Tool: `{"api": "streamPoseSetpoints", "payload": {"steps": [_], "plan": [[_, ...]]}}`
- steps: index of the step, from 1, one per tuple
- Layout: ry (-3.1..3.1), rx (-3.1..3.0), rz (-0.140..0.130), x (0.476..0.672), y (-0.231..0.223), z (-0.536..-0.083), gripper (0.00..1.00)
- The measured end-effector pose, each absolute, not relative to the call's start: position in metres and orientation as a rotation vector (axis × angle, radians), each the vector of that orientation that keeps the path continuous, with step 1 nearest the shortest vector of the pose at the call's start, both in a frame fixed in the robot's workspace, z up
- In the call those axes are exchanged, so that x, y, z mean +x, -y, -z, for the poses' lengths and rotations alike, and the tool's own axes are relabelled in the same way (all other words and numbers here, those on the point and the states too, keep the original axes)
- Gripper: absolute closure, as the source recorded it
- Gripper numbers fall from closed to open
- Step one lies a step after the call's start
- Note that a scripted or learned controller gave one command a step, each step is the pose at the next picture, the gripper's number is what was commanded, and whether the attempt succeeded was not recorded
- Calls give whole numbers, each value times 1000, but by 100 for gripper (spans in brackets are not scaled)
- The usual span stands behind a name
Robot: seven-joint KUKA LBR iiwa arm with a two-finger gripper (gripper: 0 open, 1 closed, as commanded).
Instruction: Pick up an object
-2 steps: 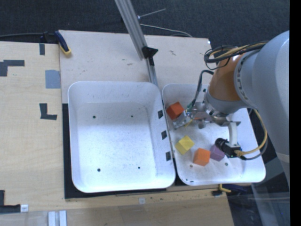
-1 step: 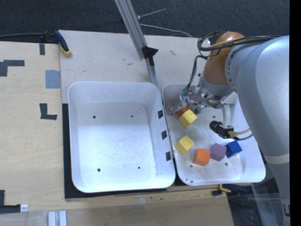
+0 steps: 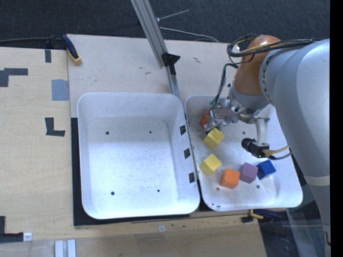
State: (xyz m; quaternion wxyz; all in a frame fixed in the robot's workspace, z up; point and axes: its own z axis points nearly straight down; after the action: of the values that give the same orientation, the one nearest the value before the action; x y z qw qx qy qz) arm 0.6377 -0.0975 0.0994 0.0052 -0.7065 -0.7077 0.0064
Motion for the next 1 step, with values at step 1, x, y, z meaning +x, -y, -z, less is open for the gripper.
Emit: {"api": "streamPoseSetpoints", "payload": {"steps": [1], "plan": [[2213,-2228,-9,582,165,-105,100]]}}
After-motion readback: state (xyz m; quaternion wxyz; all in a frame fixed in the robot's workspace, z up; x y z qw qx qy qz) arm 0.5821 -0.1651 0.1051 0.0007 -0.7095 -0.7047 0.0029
